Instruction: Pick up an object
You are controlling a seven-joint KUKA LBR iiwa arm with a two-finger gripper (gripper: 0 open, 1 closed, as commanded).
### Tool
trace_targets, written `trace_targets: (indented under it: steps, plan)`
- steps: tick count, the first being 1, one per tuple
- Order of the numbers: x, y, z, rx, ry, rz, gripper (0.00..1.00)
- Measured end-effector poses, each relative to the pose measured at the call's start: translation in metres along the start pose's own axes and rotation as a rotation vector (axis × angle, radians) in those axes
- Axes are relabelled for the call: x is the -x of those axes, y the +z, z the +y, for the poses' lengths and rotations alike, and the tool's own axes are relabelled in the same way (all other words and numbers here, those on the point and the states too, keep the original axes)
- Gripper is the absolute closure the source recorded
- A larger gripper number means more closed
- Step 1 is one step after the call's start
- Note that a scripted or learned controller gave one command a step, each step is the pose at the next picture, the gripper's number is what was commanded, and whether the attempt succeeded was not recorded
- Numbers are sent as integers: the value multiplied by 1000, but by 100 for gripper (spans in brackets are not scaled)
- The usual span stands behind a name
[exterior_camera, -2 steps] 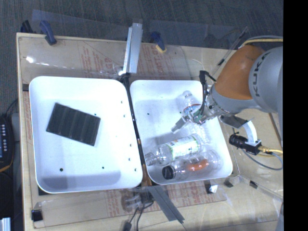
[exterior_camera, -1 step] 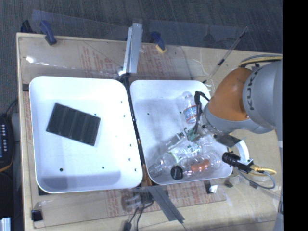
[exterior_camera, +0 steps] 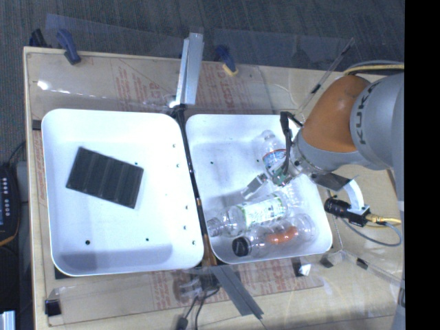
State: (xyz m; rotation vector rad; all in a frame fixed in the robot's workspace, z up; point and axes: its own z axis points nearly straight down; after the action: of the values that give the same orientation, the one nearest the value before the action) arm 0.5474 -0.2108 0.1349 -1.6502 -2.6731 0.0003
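A pale wooden worktop (exterior_camera: 41, 88) stands on a dark grey carpeted floor (exterior_camera: 206, 9) that fills the top of the view. A clear plastic sheet with red printing (exterior_camera: 124, 81) covers the board. Two blue clamps (exterior_camera: 69, 47) (exterior_camera: 225, 57) grip its far edge, and a grey metal bar (exterior_camera: 189, 67) stands between them. At the left edge sits a dark device (exterior_camera: 7, 198), perhaps a controller. Light is even and soft.

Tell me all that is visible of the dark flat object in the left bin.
The dark flat object is a rectangular panel, dark grey to black, with faint parallel ridges across it. It lies flat on the floor of the left bin, turned at a slant, in the upper left part. Nothing else touches it.
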Motion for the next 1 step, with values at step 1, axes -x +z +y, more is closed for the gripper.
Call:
trace_targets:
  steps: [1]
  plan:
    - [-70, 44, -10, -1, -64, 2, 0]
